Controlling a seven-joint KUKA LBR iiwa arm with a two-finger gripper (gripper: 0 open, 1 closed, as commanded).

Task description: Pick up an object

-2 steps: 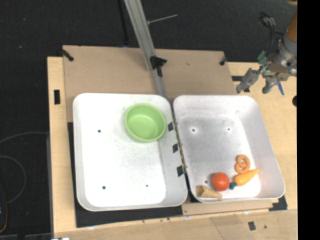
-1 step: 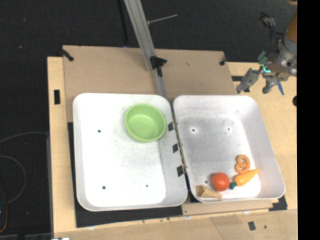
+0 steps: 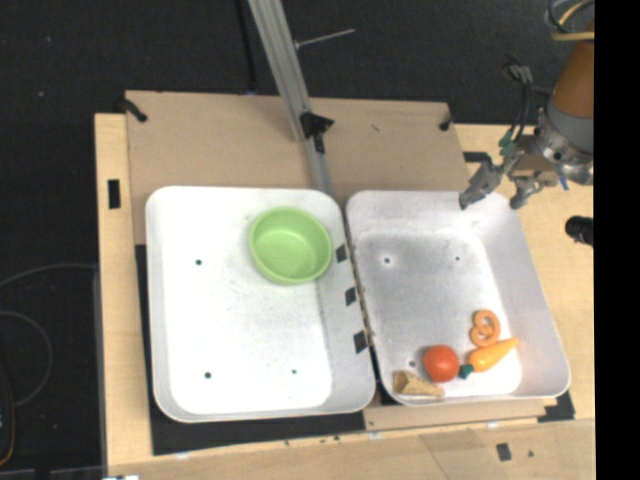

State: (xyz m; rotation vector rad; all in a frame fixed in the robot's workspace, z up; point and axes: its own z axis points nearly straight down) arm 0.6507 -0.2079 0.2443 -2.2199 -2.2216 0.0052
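My gripper (image 3: 497, 190) hangs over the far right corner of the right bin (image 3: 430, 268), fingers spread open with nothing between them. In that bin's near right corner lie a red tomato (image 3: 440, 362), an orange carrot (image 3: 493, 354), an orange pretzel-shaped ring (image 3: 485, 326) and a tan wedge (image 3: 417, 386). A green bowl (image 3: 290, 245) sits upright in the far right part of the left bin (image 3: 210, 338). The gripper is well away from all of these.
A grey metal post (image 3: 285, 68) rises slantwise from behind the gap between the bins. The bins stand on a tan bench board (image 3: 220, 138) with dark floor around. Black clips (image 3: 355, 293) sit along the seam between the bins.
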